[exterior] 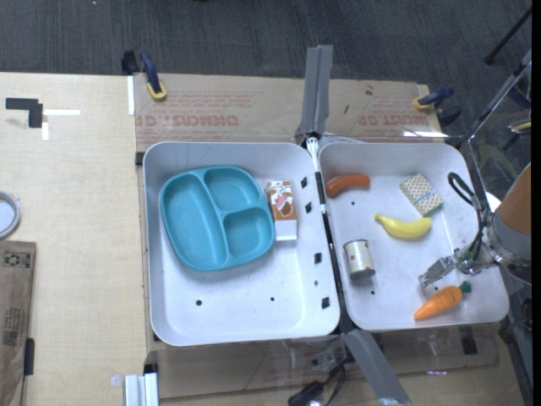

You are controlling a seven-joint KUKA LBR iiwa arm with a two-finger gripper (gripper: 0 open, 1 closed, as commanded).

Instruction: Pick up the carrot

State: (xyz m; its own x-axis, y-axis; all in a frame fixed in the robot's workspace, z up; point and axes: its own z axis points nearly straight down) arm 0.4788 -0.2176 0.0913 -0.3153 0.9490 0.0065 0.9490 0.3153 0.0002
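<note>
1. Gripper [441, 270] is seen low in the right bin [406, 318], just above the carrot [438, 304].
2. Nothing is held; whether it is parted cannot be told.
3. Banana [404, 226] lies nearby.

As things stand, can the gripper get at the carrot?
Probably yes. The gripper hovers just above the carrot in the right bin, with nothing between them; the banana and can lie well aside.

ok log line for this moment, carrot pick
task: pick up carrot | carrot: lying in right bin, near front right corner | gripper: just above carrot, not holding it | status: not yet picked
</note>
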